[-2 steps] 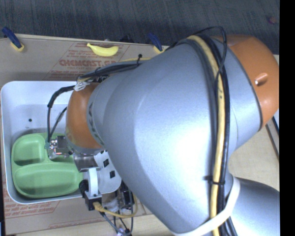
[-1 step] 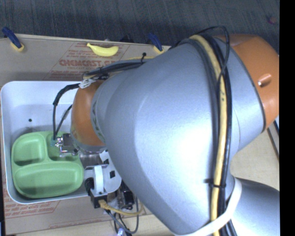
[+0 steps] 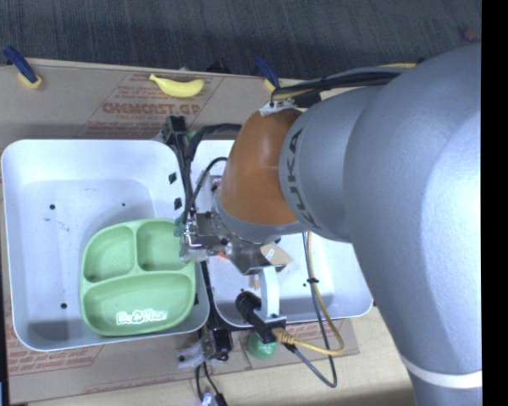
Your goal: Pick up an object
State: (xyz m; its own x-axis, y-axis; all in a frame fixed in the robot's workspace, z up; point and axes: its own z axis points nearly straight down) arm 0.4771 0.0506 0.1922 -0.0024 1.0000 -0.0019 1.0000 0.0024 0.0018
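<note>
I noted the gripper (image 3: 205,242) low over the wall between the two bins, jaw state impossible to tell, beside the green divided plate (image 3: 138,275) in the left bin (image 3: 34,176); it risked clipping the wall.

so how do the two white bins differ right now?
The left bin lies in open view, while the right bin is mostly covered by the arm. The left bin holds a green divided plate against its right wall; what the right bin holds can't be told. Both are shallow, white and sit side by side on the bench.
</note>
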